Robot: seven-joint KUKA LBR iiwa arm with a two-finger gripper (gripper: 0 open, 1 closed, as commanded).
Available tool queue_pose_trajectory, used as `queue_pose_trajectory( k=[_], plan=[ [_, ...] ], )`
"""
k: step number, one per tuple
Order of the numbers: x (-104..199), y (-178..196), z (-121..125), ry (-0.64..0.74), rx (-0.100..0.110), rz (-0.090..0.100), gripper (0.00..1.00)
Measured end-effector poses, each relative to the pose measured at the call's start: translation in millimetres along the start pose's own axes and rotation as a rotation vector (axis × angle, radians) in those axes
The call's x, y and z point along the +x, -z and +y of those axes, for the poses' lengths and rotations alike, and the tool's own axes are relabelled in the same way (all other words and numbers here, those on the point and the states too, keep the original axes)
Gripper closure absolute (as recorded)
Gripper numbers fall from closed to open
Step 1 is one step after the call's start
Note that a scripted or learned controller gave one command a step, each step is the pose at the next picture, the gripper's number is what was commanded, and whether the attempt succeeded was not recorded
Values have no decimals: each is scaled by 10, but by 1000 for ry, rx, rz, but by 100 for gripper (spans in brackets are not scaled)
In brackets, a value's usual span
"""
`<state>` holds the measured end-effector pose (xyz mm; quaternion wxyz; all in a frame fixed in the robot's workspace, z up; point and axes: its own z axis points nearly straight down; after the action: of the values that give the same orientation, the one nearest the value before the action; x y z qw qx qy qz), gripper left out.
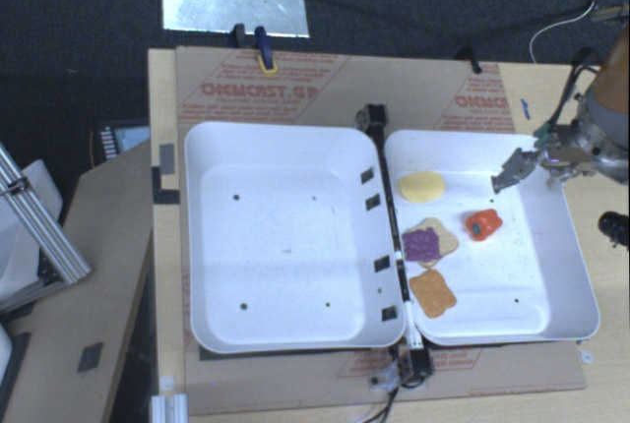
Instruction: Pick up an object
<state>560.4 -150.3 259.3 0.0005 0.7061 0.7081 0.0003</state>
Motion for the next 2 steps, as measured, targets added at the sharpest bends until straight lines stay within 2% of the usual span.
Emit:
queue_pose_trajectory(
  k=[1, 2],
  plan=[
    [-260, -864, -45, -4, 5, 1, 0],
    [-575, -1767, 460, 2, -6, -3, 0]
  ],
)
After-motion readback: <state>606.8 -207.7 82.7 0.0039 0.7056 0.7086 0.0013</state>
